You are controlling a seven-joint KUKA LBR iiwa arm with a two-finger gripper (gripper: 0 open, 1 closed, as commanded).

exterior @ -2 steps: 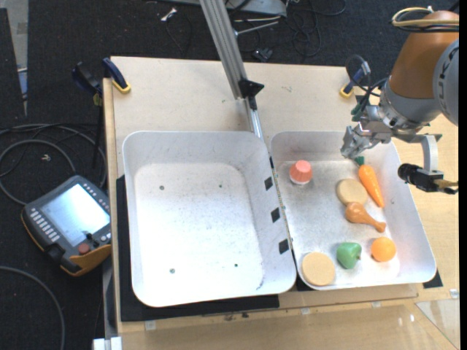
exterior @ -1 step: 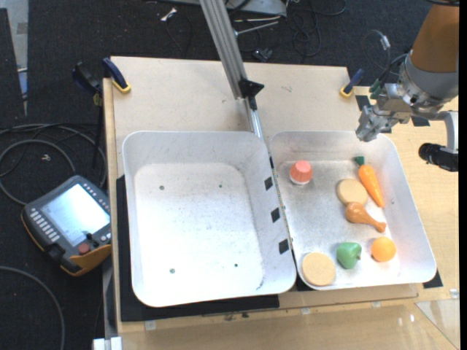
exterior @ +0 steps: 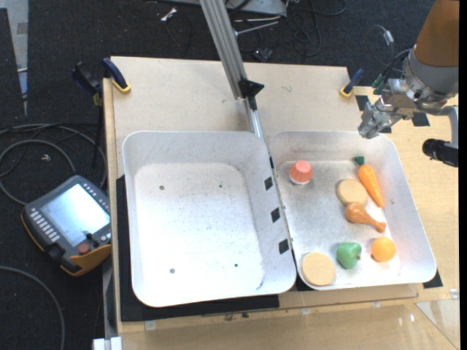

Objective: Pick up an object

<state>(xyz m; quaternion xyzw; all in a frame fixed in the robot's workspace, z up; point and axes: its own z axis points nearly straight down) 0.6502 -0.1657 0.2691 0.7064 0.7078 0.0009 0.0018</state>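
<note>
The right bin (exterior: 408,195) holds several toy foods: a pink-capped piece (exterior: 300,172), an orange carrot (exterior: 370,182), a tan slice (exterior: 351,191), a brown drumstick (exterior: 363,216), an orange ball (exterior: 383,249), a green pepper (exterior: 349,254) and a round tan cookie (exterior: 318,268). My gripper (exterior: 370,127) hangs over the bin's far right rim, above and beyond the carrot, touching none of the items. Nothing shows between its fingers.
The left bin (exterior: 139,159) lies beside the right one. A metal pole (exterior: 228,46) slants down to the bench's back edge. Yellow clamps (exterior: 117,79) sit at the bench corners. A teach pendant (exterior: 69,224) lies on the floor at left.
</note>
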